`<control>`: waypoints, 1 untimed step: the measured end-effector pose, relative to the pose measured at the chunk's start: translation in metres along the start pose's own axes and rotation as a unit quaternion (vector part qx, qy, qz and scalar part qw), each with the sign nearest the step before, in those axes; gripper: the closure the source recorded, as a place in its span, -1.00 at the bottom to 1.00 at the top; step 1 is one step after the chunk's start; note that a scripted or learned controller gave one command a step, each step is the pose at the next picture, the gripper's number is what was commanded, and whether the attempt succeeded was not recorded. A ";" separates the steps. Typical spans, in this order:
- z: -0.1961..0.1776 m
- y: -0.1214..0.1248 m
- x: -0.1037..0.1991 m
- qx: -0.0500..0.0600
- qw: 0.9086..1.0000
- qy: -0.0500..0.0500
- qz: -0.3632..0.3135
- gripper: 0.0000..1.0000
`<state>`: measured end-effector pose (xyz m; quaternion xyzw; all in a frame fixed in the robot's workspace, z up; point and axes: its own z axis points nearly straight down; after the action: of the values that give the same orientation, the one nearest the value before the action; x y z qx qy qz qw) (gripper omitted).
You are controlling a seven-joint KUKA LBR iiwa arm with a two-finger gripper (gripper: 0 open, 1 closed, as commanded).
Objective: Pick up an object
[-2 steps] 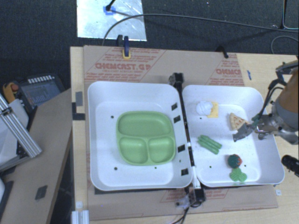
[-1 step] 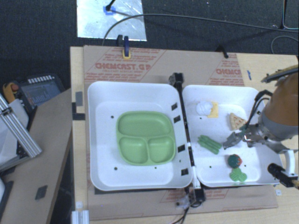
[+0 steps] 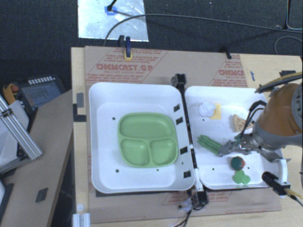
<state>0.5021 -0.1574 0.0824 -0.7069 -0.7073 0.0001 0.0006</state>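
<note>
Gripper (image 3: 226,148), lower right of frame, fingers slightly apart at the right end of a green stick-shaped object (image 3: 209,144) in the right bin (image 3: 222,94); arm cut off at frame edge.

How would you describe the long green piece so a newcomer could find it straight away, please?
Look in the right bin, near its middle. The long green piece lies slanted, just left of the gripper. Its neighbours are round or pale; it alone is a dark green stick.

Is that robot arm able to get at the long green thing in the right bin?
Probably yes: the gripper sits right beside the long green piece, with nothing lying between or on top of it.
</note>
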 end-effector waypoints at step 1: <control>-0.013 0.001 0.000 -0.002 1.000 -0.001 0.000 1.00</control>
<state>0.5034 -0.1578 0.0955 -0.7065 -0.7077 -0.0008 -0.0013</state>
